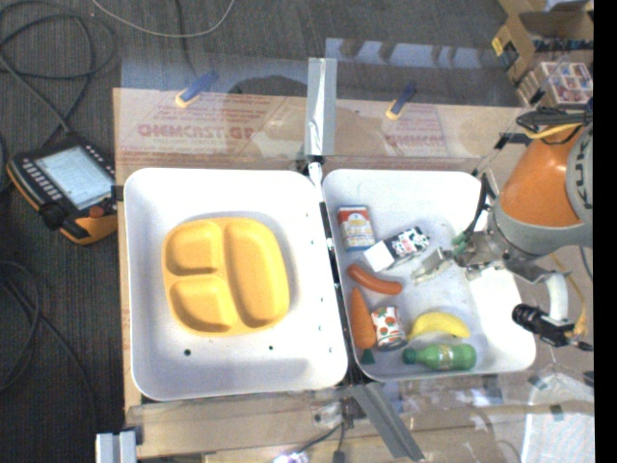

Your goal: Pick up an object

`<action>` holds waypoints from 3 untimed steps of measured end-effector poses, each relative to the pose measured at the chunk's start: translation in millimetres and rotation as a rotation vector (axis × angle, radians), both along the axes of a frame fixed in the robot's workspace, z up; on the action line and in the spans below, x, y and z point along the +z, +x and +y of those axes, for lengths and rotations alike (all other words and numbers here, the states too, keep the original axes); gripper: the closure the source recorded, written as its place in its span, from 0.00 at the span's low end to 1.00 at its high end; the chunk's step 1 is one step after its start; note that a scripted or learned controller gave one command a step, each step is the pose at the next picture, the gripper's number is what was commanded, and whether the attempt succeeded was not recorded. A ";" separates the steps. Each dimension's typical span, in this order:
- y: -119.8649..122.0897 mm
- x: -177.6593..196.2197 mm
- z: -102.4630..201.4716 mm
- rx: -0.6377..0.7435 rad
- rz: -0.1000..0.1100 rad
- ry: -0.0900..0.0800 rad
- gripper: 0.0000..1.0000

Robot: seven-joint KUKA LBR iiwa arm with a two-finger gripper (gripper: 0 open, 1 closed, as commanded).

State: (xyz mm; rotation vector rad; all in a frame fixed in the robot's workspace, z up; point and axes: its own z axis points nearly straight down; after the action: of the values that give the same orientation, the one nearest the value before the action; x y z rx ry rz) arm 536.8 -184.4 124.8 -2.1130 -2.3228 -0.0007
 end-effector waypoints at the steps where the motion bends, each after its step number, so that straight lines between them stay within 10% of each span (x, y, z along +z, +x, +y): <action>1: 39.0 -36.1 25.9 0.027 -0.009 -0.004 0.00; 2: 110.5 -36.4 21.2 0.178 -0.010 -0.006 0.00; 3: 108.3 -28.1 19.3 0.180 0.002 -0.006 1.00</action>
State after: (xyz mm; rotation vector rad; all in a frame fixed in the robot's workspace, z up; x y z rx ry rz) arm 645.1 -165.1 96.7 -1.8968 -2.5059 0.0088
